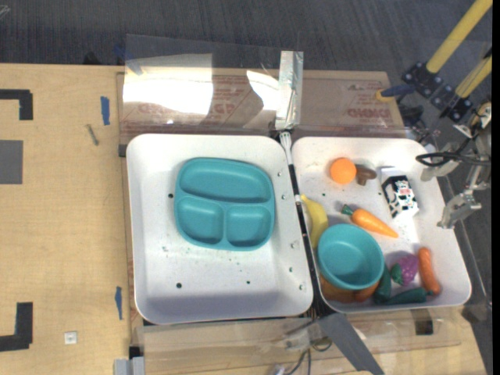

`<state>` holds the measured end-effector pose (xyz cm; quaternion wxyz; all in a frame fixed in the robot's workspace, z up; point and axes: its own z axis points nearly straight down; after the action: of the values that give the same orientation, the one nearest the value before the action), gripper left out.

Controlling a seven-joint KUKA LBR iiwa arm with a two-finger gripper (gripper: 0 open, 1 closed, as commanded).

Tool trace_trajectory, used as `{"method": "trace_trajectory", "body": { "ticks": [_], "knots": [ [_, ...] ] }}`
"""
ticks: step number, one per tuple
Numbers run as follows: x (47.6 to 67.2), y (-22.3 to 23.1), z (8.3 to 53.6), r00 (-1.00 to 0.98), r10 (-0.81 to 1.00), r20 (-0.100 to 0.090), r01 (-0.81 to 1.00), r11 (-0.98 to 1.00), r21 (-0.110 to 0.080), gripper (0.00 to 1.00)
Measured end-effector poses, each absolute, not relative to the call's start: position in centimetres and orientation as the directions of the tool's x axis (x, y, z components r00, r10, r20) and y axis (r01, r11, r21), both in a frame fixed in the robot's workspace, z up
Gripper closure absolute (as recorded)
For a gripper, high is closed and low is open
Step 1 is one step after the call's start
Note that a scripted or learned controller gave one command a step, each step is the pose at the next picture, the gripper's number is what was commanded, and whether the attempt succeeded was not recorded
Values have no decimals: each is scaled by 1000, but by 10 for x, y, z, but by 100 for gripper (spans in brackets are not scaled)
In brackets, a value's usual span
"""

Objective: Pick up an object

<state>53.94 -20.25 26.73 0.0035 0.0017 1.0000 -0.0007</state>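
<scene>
Here we start with the desk (55, 209), which carries two shallow white bins side by side. The left bin (148, 272) holds a teal divided plate (224, 203) lying flat near its middle. The right bin (449, 287) holds everything small enough to lift.

At the right edge, beside the right bin, we see grey metal parts and cables that may belong to the arm (461, 201), but we cannot pick out the end effector, so whether its fingers stand apart or together we cannot tell. Nothing is visibly gripped, and we judge the pick not yet begun.

Within the right bin, the largest thing is the teal bowl (351, 255), at the near left, sitting on something orange. Just left of it, against the bin wall, lies a yellow banana (316, 216). An orange carrot (373, 223) lies slantwise, touching the bowl's far rim. Near the right wall is a small sausage (426, 269), with a purple piece (405, 269) and a green piece (406, 294) crowded beside it. Farther back sit an orange ball (342, 170) with a brown lump (366, 175) touching it, and a black-and-white toy (401, 197) standing apart.

For a clean grasp we would choose the black-and-white toy or the carrot, since each has open floor around it. We would come straight down, align the fingers across the narrow side, and avoid the crowded near corner, where a neighbour could be nudged or caught.
</scene>
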Motion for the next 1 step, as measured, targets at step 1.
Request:
{"method": "trace_trajectory", "body": {
  "ticks": [1],
  "knots": [
    [495, -213, 106, -997, 83, -9, 83, 997, -2, 0]
  ]
}}
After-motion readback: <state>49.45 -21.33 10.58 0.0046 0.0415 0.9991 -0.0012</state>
